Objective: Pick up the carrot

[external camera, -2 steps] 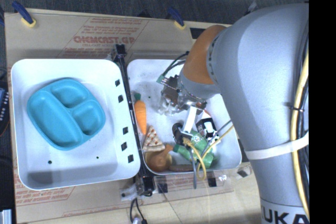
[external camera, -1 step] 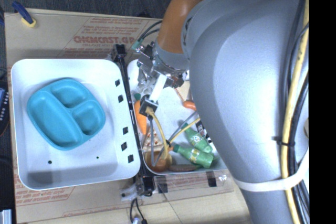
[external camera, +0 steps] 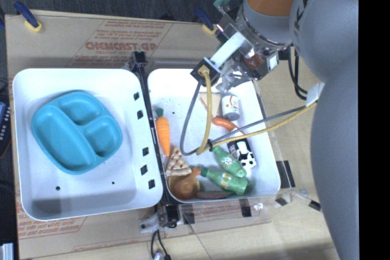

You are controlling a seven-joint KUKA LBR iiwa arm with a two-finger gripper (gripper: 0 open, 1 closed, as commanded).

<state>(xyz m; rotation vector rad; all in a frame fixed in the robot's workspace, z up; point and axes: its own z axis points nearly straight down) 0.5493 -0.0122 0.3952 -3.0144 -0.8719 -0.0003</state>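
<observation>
Lying free by right bin's (external camera: 263,125) left wall: carrot (external camera: 163,134); gripper (external camera: 228,79) state unclear, wrist hardware blocking.

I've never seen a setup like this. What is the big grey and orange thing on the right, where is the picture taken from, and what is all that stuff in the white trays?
The grey and orange shape is a robot arm, seen from one fixed camera above the bench, looking down at a slant. At its end is its gripper, a two-finger hand, hovering over the far edge of the right bin. I cannot tell whether it is open or shut, and nothing shows in its grasp.

The left bin holds a blue divided plate. The right bin holds toy food: the carrot it is meant to pick up lies near the bin's left wall, with a pizza slice, two green bottles, a small can and a few other pieces nearby. A yellowish cable loops over them.
</observation>
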